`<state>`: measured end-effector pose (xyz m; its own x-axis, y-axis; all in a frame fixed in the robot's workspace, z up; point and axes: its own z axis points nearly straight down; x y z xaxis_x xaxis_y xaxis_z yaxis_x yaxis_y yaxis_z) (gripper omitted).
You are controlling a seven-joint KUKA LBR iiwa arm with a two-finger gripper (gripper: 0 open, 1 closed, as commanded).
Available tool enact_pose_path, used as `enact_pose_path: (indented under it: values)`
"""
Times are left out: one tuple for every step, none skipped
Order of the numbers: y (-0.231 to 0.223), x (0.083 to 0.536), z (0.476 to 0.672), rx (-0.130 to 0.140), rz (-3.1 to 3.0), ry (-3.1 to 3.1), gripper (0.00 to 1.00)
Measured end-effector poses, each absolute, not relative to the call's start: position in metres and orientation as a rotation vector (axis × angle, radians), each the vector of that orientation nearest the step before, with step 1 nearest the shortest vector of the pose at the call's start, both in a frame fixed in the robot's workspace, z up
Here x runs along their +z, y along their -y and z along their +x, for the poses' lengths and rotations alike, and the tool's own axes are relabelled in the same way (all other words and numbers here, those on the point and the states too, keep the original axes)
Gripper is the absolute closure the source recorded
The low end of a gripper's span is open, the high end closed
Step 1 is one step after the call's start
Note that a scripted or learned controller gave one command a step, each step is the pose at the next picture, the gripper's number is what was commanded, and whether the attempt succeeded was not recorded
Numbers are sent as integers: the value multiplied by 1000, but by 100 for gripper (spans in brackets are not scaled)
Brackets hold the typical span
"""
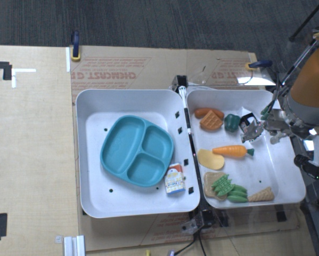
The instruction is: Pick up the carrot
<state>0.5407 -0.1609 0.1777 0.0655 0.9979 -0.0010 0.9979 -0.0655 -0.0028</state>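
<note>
The carrot point(231, 151), orange with a small green stalk end pointing right, lies flat in the middle of the right bin point(287, 183). My gripper point(251, 128) hovers just above and to the right of the carrot's stalk end, reaching in from the right beside a green pepper point(232, 122). Its fingers stand open and nothing is between them. It does not touch the carrot.
Around the carrot lie a brown waffle piece point(212, 121), a yellow chip point(210, 159), toast under green vegetables point(226, 188) and a tan wedge point(261, 195). The left bin point(90, 196) holds a teal divided plate point(137, 151) and a small carton point(174, 179).
</note>
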Motion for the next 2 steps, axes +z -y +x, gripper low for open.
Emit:
enact_pose_path:
  values:
    - [131, 101, 544, -18, -2129, 2340, 0]
    - [136, 111, 545, -14, -2147, 2339, 100]
